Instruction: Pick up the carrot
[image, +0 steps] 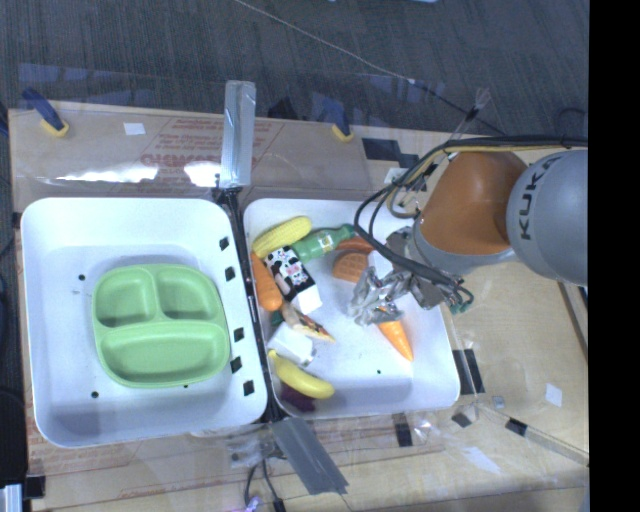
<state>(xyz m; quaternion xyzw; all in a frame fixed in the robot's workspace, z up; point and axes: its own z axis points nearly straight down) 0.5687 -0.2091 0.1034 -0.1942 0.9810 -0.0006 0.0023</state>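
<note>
Two bins sit before you. Your gripper (378, 303) hangs in the right bin (435, 385), its fingers pinched on the thick end of the carrot (396, 335), whose tip points toward the near right corner. Bare floor lies around the carrot; the clutter, bananas (283, 234) included, crowds the left wall.

Grey arm (550, 215) with rounded casing, dark letters "KU" along its edge at about 12 o'clock. Glossy orange band (472, 203) sits on its 9 o'clock side. Black cables (392, 200) loop round the band's 9 o'clock edge, thinner wires trail at 6 o'clock. Gripper (377, 303) is bare silver metal, small and angular
</note>
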